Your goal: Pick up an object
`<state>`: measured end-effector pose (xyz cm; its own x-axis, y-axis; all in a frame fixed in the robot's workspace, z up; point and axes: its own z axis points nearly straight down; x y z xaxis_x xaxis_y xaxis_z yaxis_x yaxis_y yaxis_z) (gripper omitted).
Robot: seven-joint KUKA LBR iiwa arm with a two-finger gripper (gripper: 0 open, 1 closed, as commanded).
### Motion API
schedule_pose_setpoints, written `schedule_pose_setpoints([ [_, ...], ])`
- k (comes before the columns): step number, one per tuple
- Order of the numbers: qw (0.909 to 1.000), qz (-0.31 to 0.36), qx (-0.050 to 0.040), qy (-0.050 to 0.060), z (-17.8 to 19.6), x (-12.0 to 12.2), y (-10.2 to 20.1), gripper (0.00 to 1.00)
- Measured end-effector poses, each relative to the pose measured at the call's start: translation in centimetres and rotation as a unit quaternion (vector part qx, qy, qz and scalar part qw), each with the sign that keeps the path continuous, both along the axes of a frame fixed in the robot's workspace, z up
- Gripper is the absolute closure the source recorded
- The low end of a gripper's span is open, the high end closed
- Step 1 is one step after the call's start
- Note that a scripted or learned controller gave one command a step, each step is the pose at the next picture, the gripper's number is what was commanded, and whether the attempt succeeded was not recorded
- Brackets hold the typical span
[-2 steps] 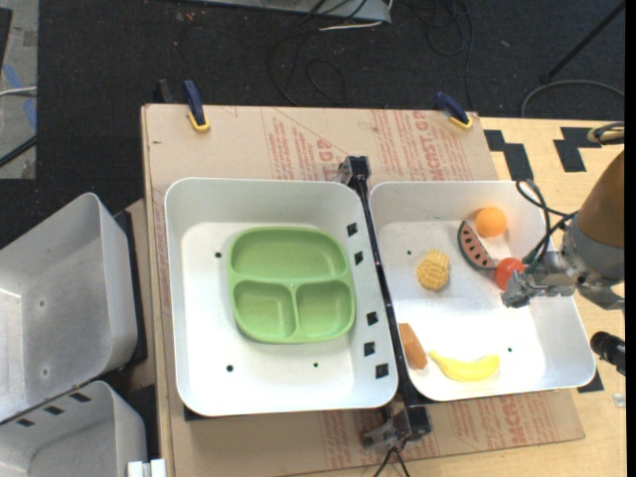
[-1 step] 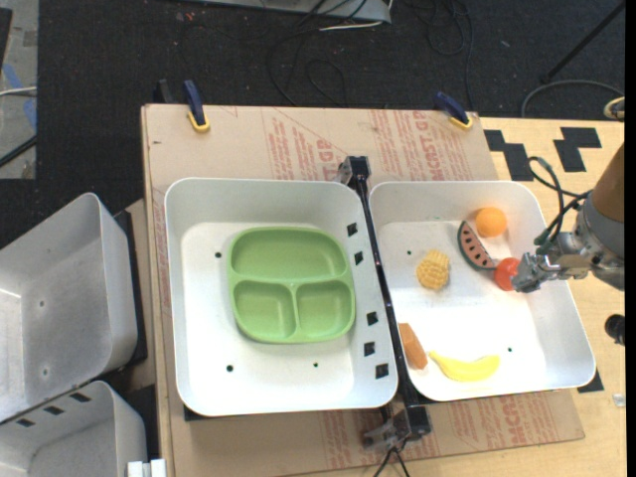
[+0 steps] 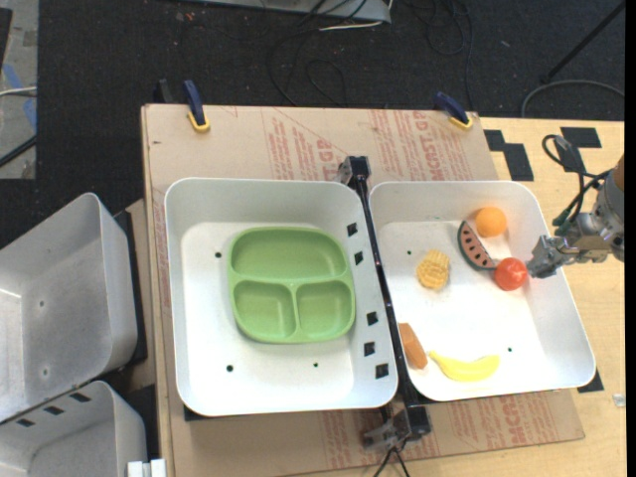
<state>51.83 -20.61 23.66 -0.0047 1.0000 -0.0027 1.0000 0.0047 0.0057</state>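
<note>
The right bin [image 3: 556,351] holds several toy foods: an orange [image 3: 490,221], a watermelon slice [image 3: 474,245], a red tomato [image 3: 511,274], a yellow waffle-like piece [image 3: 433,269], an orange carrot [image 3: 412,346] and a banana [image 3: 465,367]. My gripper [image 3: 546,257] reaches in from the right edge and sits low at the bin's right wall, just right of the tomato. Nothing shows between its fingers.
The left bin [image 3: 199,366] holds a green three-compartment plate [image 3: 293,284]. A black divider [image 3: 373,276] separates the two bins. Blue and yellow clamps [image 3: 197,107] [image 3: 454,112] sit at the board's back edge. Grey tubs [image 3: 60,296] stand at the far left.
</note>
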Motion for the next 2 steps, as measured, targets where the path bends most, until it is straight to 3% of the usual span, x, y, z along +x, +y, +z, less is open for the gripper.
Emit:
schedule_pose_setpoints([
  [2,1.0000,0.001,0.0018,0.003,-0.7,3.3,9.6,1.00],
])
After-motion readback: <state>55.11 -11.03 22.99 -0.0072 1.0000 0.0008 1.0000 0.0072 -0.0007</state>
